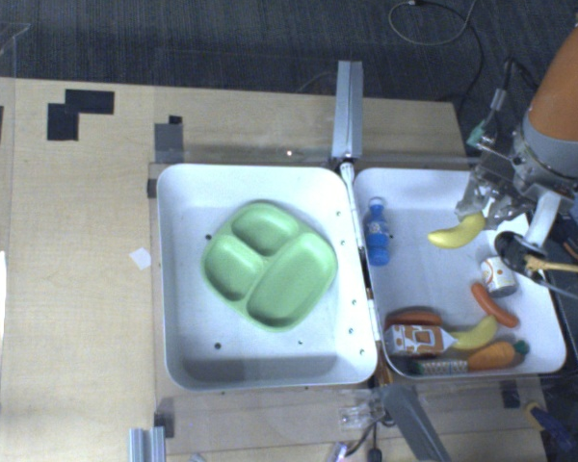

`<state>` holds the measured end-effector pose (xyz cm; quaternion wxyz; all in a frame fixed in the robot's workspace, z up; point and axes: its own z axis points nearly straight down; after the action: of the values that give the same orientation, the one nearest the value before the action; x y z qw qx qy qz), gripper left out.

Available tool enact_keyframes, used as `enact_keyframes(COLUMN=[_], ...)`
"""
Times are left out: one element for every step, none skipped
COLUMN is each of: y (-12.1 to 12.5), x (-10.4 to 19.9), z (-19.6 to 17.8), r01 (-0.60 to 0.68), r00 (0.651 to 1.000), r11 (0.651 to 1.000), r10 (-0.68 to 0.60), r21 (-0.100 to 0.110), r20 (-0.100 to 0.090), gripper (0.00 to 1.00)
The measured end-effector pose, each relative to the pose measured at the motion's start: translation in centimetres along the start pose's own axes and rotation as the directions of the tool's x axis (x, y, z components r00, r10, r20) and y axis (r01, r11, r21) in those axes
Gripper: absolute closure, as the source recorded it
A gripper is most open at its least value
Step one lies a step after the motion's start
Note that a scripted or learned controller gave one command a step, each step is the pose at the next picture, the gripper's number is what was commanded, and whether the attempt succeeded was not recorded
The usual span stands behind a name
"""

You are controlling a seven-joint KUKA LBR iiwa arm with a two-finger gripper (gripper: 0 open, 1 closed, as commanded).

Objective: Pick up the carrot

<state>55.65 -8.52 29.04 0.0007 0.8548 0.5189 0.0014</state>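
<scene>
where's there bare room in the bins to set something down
Right bin: bare floor in the middle, between the blue bottle, the upper banana and the carrot. Its near edge is crowded. Left bin: bare strips around the green plate.

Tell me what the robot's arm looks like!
The arm comes in from the right of the view. It has a big rounded orange band, and below that a grey ring. At its end sits the pincer, made of grey and silvery metal parts. A white piece sticks out beside it, with a dark round end, and thin dark cables run along the wrist.
</scene>
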Motion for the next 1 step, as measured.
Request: enact_keyframes(y=[5.22], x=[3.91], z=[-5.04], r01=[-0.320], r00=[0.947], r11=[0.947], r10=[0.320], r21=[-0.002], r20=[0.000], gripper=[1.00])
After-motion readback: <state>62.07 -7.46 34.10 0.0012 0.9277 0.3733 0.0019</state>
